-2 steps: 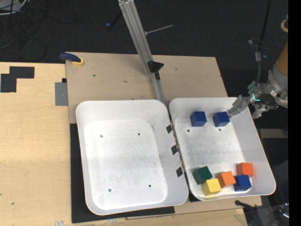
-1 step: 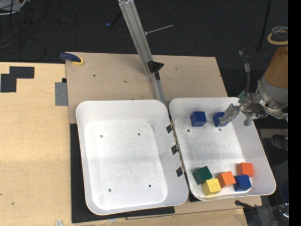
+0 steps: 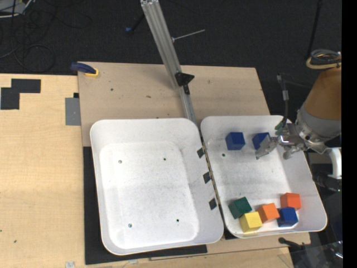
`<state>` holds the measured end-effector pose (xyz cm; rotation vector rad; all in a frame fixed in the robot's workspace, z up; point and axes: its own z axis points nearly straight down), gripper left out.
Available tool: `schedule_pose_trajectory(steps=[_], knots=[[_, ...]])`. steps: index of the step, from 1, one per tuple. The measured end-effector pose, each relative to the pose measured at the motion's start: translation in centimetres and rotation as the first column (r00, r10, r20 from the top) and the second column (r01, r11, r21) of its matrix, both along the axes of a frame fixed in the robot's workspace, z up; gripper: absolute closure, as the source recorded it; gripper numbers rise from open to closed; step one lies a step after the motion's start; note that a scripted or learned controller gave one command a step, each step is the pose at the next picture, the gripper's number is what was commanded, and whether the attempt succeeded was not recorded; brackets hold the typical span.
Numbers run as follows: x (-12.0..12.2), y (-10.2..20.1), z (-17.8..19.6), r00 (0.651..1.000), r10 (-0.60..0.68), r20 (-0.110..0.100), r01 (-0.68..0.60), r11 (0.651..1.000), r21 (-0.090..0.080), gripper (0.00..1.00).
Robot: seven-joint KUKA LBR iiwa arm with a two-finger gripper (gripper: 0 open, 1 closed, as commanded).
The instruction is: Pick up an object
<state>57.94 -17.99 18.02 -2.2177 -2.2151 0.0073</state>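
Observation:
The right bin (image 3: 304, 175) holds several small cubes. Two blue cubes lie near its far side, one (image 3: 235, 140) to the left and one (image 3: 259, 141) just right of it. At the near edge sit a green cube (image 3: 240, 207), a yellow cube (image 3: 251, 221), an orange cube (image 3: 269, 211), a red-orange cube (image 3: 290, 201) and another blue cube (image 3: 288, 216). My gripper (image 3: 276, 151) hangs low over the bin's far right part, open, with nothing between its fingers. Its left finger (image 3: 264, 150) is right beside the second blue cube.
The left bin (image 3: 103, 149) lies beside the right one. A slanted aluminium rail (image 3: 167, 49) runs down to the gap between the bins. A blue clamp (image 3: 83, 68) sits at the board's far left corner. The arm's orange band (image 3: 326, 96) rises at the right.

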Motion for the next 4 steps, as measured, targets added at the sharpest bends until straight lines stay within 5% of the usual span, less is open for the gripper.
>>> schedule_pose_trajectory(steps=[1,2,4], knots=[[-1.0,-0.5,-5.7,1.0,0.0,-0.001,0.0,1.0,0.001,0.0],[-0.9,-0.7,-4.3,1.0,-0.006,0.004,0.006,1.0,-0.001,1.0],[0.1,-1.1,6.1,1.0,0.002,0.013,-0.002,1.0,-0.003,1.0]])
